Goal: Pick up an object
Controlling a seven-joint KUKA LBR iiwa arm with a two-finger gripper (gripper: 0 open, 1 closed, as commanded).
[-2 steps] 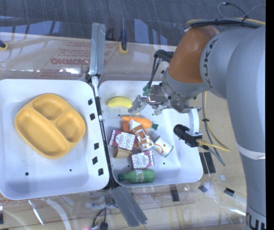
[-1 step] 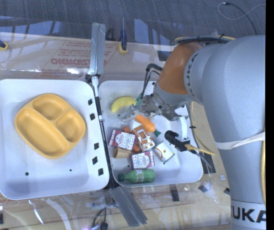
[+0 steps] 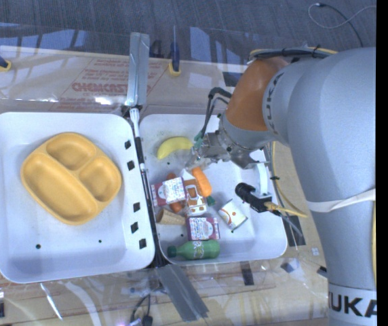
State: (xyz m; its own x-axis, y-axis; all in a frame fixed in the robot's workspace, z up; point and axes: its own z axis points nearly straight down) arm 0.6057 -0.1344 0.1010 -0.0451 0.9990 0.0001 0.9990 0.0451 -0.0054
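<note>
Camera view, from above at a slant: the grey arm (image 3: pixel 330 148) takes up the right of the frame, smooth and rounded, with a glossy orange band (image 3: pixel 248 100) above the wrist. The jaws (image 3: pixel 204 148) sit at its lower end over the upper middle of the right bin; whether they are apart or together cannot be told, and no object is seen between them.

Two shallow white bins with rounded corners rest side by side on the counter (image 3: pixel 65 80), which is covered with printed sheeting. The left bin (image 3: pixel 11 250) holds a yellow divided plate (image 3: pixel 70 176), matte plastic, with three rounded compartments.

The right bin (image 3: pixel 275 240) holds the loose objects, clustered from its centre toward its lower left:
- a curved yellow banana (image 3: pixel 172 146), upper left of the bin, just beside the jaws;
- a green bottle (image 3: pixel 195 250) lying on its side near the bottom wall;
- a small red and white carton (image 3: pixel 203 227) just above the bottle;
- a second carton (image 3: pixel 169 191) of like print, left of centre;
- an orange carrot-shaped piece (image 3: pixel 202 182), below the jaws;
- a small white box (image 3: pixel 233 215), tilted, right of the cartons.
</note>
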